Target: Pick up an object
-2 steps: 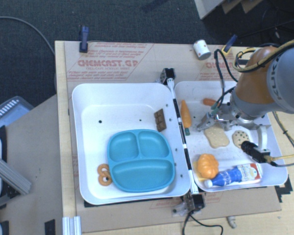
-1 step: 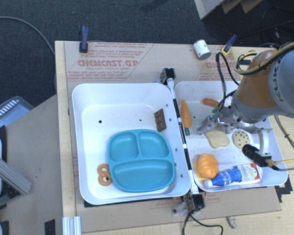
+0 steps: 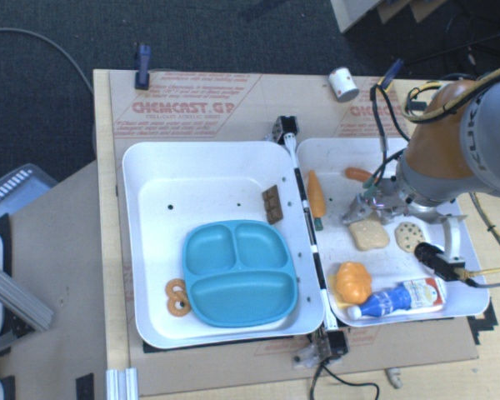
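Hovering low over the right bin (image 3: 475,302), my gripper (image 3: 369,205) sits near the middle of that bin, just above and to the left of a pale, bread-like piece (image 3: 369,236). Whether it is spread or closed I cannot tell from this slant; the wrist and cabling mask the tips, and nothing shows between them, so I count myself as holding nothing.

The task leaves the choice of object to me, and the bread-like piece is the nearest candidate. It lies flat on the bin floor, with a speckled cookie (image 3: 409,236) just beside it toward the bin's right edge and an orange, rounded fruit-like item (image 3: 352,282) near it toward the front edge. A toothpaste tube (image 3: 404,298) lies along the front edge, a carrot-like stick (image 3: 316,194) along the left wall, and a small orange piece (image 3: 358,174) near the back edge.

To do this well, I would centre over the pale piece before dropping, turning the wrist so my closing line runs across its narrower span and away from the cookie. I judge the risk is a tip landing on top of the piece, or nudging the cookie. A flat, low thing needs me right down at the bin floor before closing, then a straight lift.

The left bin (image 3: 137,223) holds a blue divided plate (image 3: 237,273), a pretzel (image 3: 178,298) and a brown block (image 3: 272,205).
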Motion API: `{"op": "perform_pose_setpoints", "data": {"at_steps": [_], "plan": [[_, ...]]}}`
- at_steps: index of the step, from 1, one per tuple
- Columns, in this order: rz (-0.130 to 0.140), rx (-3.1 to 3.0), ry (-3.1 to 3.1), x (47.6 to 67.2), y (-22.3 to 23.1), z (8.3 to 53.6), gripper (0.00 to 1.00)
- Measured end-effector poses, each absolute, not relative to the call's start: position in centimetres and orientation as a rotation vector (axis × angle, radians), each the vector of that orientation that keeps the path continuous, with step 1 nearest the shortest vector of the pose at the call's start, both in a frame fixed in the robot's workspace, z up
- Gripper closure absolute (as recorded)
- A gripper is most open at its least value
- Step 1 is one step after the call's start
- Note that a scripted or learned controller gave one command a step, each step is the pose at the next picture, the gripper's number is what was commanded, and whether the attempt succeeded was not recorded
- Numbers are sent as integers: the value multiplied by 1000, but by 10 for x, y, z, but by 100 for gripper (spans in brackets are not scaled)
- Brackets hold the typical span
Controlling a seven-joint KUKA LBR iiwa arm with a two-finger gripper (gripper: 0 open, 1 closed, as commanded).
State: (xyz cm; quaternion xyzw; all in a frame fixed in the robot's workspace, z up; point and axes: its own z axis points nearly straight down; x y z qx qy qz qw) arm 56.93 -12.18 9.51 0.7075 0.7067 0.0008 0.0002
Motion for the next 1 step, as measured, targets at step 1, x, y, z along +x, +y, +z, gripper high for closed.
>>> {"op": "perform_pose_setpoints", "data": {"at_steps": [1], "plan": [[2,2220,2222,565,-57,185,100]]}}
